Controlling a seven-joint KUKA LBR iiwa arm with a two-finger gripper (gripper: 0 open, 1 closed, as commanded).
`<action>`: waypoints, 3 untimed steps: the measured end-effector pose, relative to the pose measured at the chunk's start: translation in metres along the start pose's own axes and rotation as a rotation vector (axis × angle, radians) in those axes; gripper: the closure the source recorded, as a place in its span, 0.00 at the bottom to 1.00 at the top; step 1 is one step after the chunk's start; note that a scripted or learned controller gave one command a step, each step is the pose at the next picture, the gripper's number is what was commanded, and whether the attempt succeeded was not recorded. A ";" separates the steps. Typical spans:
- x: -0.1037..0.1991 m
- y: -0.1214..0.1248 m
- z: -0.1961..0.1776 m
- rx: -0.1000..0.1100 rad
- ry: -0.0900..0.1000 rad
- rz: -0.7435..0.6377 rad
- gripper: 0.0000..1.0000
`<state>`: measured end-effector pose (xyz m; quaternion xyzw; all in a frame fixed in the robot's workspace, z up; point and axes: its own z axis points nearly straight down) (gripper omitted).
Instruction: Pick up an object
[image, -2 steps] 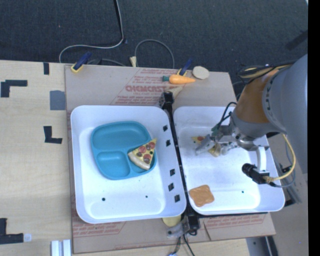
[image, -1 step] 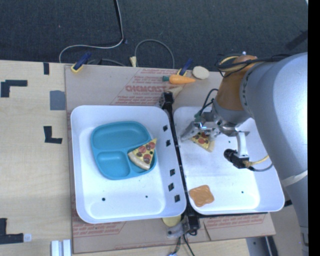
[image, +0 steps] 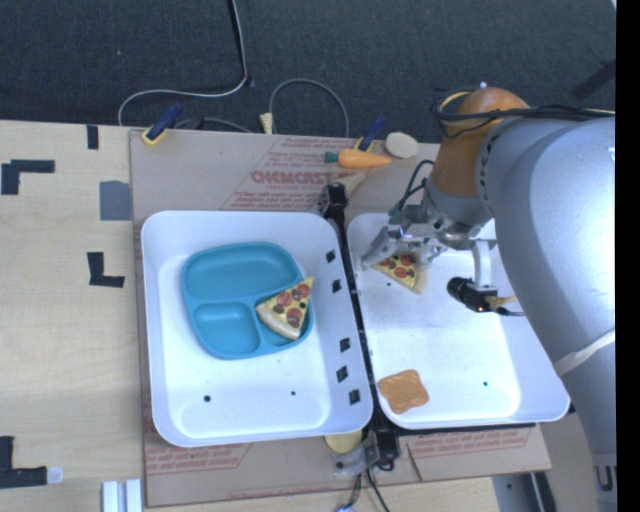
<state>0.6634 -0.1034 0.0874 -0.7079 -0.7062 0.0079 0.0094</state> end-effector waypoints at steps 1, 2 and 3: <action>-0.011 0.002 0.001 0.001 0.005 0.000 0.00; -0.018 0.000 -0.012 0.005 -0.009 -0.002 1.00; -0.016 0.002 -0.011 0.000 -0.007 -0.002 0.00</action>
